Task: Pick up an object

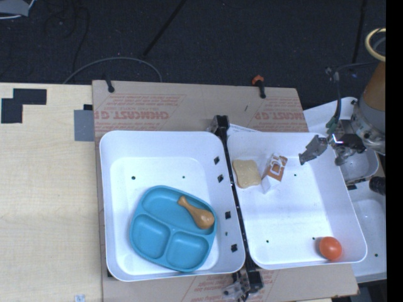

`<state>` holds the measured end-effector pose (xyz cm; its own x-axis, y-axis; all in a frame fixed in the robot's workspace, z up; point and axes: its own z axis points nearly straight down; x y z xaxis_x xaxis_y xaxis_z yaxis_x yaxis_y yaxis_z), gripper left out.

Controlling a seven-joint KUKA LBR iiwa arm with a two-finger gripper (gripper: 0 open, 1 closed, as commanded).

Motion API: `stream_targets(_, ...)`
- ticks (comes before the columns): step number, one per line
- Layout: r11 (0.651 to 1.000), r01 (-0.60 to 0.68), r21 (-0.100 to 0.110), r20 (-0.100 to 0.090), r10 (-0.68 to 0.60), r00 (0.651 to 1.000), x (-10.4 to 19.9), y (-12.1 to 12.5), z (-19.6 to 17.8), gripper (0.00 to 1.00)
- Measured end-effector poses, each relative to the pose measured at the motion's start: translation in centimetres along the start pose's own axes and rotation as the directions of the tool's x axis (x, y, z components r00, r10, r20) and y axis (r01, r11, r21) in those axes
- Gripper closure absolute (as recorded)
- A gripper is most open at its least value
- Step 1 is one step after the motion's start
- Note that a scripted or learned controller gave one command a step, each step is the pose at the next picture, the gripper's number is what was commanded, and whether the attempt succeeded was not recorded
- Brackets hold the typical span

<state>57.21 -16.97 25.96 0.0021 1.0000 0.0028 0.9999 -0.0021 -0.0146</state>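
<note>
So, working across from the left:

Bench: a pale wooden bench top (44, 194) fills the left side, with dark squares marked near its upper left corner.

Backing sheet: a brown cardboard sheet with red printing (189, 109) lies under both bins and shows along their far edge.

Left bin: a shallow white plastic bin (119, 150) sits on the left half of the cardboard.

Tray: a blue plastic tray with three compartments (167, 241) lies in the near half of the left bin, turned at an angle.

Drumstick: a tan toy chicken drumstick (196, 212) lies on the tray's large upper compartment, its thick end toward the tray's right edge.

Right bin: a second shallow white plastic bin (296, 231) stands just beside the first; black clips join the two along the shared wall.

Bread: a beige square toy slice of bread (247, 173) lies flat in the right bin's far left corner, near the dividing wall.

Carton: a small white and orange box (274, 168) lies just to the right of the bread, tilted, apart from it.

Ball: an orange round ball (330, 248) rests in the near right corner of the right bin, well apart from the bread and carton.

My gripper: my two-finger gripper (321, 146) hangs over the far right edge of the right bin, right of the carton. I have nothing between my fingers, and I cannot tell how far apart they stand.
</note>
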Motion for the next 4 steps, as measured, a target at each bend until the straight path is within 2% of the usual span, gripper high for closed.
stream_targets(1, 1.000, 0.002, -0.012, 0.002, -0.002, 1.000, 0.0, 0.2, -0.7, 0.00)
stream_targets(3, 1.000, 0.002, -0.007, 0.001, -0.002, 1.000, 0.5, 0.4, 8.1, 0.00)
stream_targets(4, 1.000, 0.001, -0.007, 0.001, -0.001, 1.000, -0.2, 0.1, 12.8, 0.00)
